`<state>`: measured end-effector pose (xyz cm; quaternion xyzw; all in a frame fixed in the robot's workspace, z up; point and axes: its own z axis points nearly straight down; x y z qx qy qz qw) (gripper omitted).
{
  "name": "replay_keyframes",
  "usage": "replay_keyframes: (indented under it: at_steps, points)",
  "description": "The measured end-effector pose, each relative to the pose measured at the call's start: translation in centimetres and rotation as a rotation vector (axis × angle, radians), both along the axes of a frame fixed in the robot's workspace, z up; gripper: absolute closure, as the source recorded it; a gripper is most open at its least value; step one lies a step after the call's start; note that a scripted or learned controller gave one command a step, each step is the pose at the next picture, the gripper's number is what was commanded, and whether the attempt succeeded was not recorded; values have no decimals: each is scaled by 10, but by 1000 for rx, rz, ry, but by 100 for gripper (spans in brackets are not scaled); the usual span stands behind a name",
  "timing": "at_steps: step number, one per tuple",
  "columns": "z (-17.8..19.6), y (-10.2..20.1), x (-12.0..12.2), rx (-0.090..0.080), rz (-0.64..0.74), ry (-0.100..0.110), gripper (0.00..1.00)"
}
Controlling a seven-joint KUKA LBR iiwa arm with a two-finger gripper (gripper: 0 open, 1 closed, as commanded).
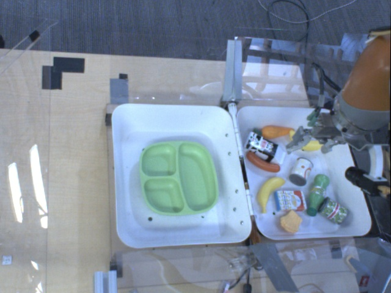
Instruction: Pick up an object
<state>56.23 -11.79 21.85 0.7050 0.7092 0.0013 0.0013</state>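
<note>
Light wooden bench [61,163] carries two white bins: left bin [177,118] at 9 o'clock, right bin [357,221] at 3 o'clock, edges touching.

This is a robotics lab or test cell, not a home or kitchen. A pale wooden bench [55,182] carries two shallow white bins [125,163] set side by side, held in place by metal brackets [232,72] and clear plastic guards along the bench's far and near edges. Black tape marks [61,71] sit near the bench's far left corner. Grey carpet [153,11] lies beyond the far edge, with a loose cable [287,8] looping across it. A grey and orange robot arm [366,96] reaches in over the right bin, which holds toy food [270,191] rather than real groceries, and the left bin holds a green divided plate [179,177].
</note>
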Motion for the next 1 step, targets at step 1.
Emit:
replay_keyframes:
  at_steps: [1]
  points:
    - [-124,-77,-15,-2,32,-4,0]
